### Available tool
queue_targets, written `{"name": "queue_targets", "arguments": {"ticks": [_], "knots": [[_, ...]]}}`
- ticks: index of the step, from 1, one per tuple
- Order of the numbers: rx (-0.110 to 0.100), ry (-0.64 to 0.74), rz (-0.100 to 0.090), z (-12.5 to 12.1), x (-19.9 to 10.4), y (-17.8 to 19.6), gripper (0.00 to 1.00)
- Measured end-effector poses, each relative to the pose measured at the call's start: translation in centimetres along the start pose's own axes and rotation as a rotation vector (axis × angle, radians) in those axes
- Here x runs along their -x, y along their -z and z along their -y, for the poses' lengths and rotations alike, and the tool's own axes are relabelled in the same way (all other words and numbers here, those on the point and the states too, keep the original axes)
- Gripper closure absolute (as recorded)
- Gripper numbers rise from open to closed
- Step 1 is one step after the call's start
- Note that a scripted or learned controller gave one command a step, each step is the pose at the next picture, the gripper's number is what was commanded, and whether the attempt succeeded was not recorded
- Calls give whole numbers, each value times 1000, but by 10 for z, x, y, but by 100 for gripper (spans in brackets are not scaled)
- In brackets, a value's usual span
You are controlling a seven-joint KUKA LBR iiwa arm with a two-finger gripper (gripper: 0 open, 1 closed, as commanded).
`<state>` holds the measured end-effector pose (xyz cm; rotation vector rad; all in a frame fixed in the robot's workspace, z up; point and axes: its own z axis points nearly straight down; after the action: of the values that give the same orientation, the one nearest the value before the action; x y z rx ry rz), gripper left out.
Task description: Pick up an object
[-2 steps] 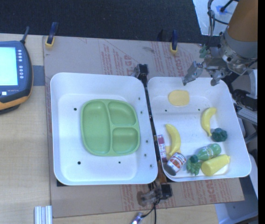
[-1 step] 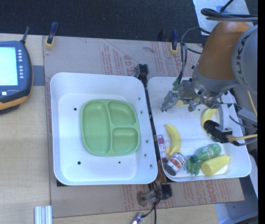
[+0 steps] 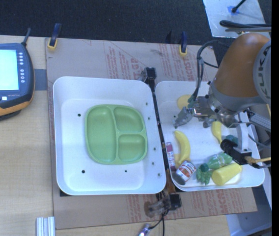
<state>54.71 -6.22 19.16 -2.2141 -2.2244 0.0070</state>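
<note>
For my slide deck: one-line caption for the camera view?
End effector over right bin near banana; green tray in left bin.

Right bin (image 3: 257, 181), objects clustered toward its near end. Banana (image 3: 182, 146): yellow, curved, lying flat lengthwise near the bin's left wall. Small can (image 3: 185, 171): red-and-white label, on its side just beyond the banana's near tip. Green toy (image 3: 213, 163): leafy, lumpy, right of the can. Yellow cylinder (image 3: 226, 173): on its side, touching the green toy, close to the near wall. Second yellow piece (image 3: 217, 130): small, curved, farther back. Another yellow bit (image 3: 183, 101) at the far left, partly hidden.
</note>
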Motion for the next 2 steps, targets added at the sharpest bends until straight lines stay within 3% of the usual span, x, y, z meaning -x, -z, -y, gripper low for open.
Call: {"name": "queue_targets", "arguments": {"ticks": [1,2], "knots": [[0,-1,0,26,-2,0,0],[-2,0,-1,1,37,-68,0]]}}
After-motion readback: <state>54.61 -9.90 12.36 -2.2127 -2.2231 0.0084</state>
